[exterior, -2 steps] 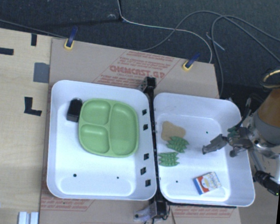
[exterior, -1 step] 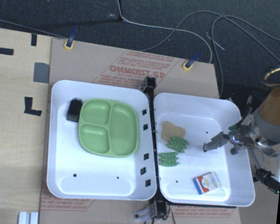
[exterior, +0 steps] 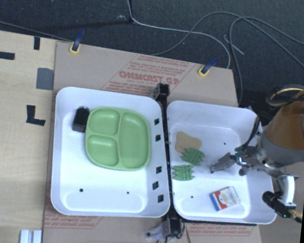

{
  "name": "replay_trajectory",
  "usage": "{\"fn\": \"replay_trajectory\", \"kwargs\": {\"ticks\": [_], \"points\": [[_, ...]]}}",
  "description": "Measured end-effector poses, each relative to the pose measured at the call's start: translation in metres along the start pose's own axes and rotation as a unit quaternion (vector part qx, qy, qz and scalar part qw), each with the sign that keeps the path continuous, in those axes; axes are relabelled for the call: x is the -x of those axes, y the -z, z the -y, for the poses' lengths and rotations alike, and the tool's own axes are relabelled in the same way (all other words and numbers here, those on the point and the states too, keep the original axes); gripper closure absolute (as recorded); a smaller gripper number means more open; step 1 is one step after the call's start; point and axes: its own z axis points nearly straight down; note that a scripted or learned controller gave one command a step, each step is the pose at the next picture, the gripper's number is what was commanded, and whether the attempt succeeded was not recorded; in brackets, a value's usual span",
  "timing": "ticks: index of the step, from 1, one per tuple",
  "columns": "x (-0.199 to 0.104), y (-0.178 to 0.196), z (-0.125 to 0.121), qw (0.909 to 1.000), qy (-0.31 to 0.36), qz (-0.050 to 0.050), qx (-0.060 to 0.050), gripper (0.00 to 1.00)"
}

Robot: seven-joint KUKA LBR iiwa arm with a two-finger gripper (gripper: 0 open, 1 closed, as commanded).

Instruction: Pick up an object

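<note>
Left bin (exterior: 57, 189): black block (exterior: 80, 119) touching green divided plate (exterior: 119, 139). Right bin (exterior: 212, 115): tan piece (exterior: 186, 141), two green leafy items (exterior: 193, 155) (exterior: 182, 173), small red-white-blue box (exterior: 225, 198) near front. Gripper (exterior: 222, 164) low over right bin beside leafy items; its opening cannot be made out.

Arm (exterior: 287, 133): grey body, broad orange band above wrist, yellow-black cable looped on top; dark metal gripper (exterior: 219, 165), slim fingers; black fitting on white bracket near wrist
</note>
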Motion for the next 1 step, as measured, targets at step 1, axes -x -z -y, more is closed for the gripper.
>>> {"fn": "replay_trajectory", "kwargs": {"ticks": [1], "points": [[-0.0001, -0.0473, -0.0007, 1.0000, 0.000, 0.002, 0.004, 0.00]]}}
